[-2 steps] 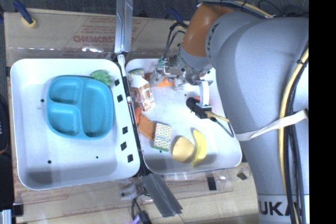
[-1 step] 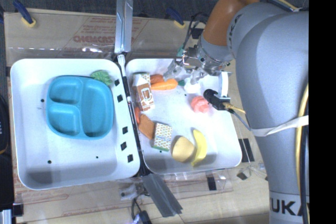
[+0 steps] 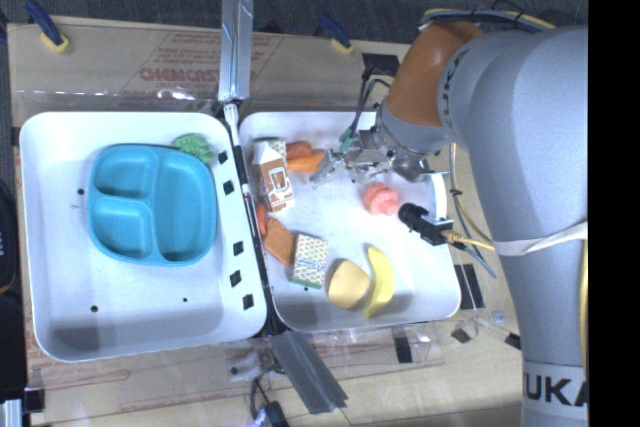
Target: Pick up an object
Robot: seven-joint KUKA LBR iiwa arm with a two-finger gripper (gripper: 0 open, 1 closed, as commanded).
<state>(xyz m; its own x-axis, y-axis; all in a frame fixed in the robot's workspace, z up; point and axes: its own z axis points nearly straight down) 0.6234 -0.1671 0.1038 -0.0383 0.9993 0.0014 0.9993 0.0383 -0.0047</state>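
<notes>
My gripper (image 3: 335, 165) hangs low over the upper middle of the right bin (image 3: 420, 300), its fingers pointing left toward an orange carrot-like piece (image 3: 304, 157). Nothing shows between the fingers. A small carton (image 3: 273, 177) stands just left of the carrot piece. A pink lump (image 3: 380, 199) lies right below the wrist. Lower in the bin are a yellow banana (image 3: 379, 280), a tan round fruit (image 3: 346, 283), a patterned packet (image 3: 309, 260) and an orange wedge (image 3: 277, 239).
The left bin (image 3: 60, 315) holds a blue divided tray (image 3: 153, 203) and a green leafy item (image 3: 197, 148) at its upper right. A black divider (image 3: 240, 215) runs between the bins. The arm's grey body covers the right side.
</notes>
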